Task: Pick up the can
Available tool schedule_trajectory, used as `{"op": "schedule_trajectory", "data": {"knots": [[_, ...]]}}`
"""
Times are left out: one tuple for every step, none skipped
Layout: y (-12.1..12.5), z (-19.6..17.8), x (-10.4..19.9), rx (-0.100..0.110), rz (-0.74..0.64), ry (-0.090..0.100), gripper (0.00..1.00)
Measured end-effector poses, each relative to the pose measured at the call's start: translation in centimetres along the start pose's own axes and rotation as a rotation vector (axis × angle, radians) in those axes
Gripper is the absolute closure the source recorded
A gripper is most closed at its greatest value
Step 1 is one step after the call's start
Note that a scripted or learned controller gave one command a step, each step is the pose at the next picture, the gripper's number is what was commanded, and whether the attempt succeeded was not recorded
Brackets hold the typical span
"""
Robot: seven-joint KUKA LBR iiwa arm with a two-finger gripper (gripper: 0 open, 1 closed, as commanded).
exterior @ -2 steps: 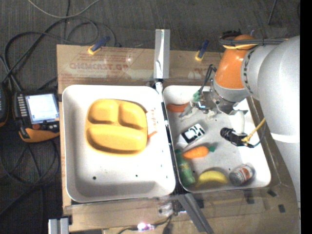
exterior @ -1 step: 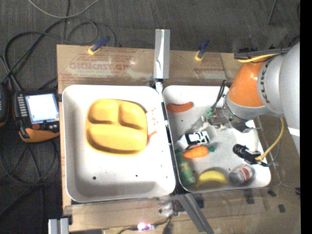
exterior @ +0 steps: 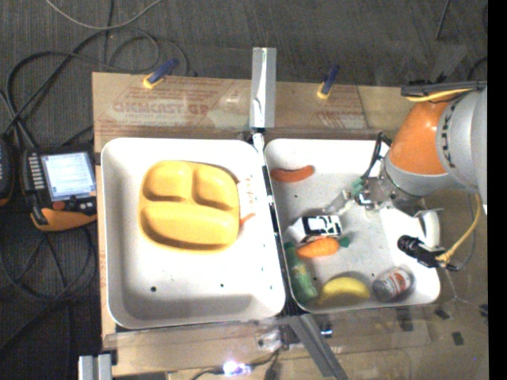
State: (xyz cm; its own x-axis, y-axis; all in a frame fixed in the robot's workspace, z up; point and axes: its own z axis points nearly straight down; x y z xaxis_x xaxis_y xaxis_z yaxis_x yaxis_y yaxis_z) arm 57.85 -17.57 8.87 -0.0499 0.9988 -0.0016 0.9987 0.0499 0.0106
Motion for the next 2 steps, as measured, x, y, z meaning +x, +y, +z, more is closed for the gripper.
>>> {"op": "schedule_trajectory", "data": {"knots": [[5.9, 0.1, -3.1, 0.007, 0.134, 0.008, 0.0], [9.3, 0.2, -3.1, 0.02, 0.266, 0.018, 0.0]]}}
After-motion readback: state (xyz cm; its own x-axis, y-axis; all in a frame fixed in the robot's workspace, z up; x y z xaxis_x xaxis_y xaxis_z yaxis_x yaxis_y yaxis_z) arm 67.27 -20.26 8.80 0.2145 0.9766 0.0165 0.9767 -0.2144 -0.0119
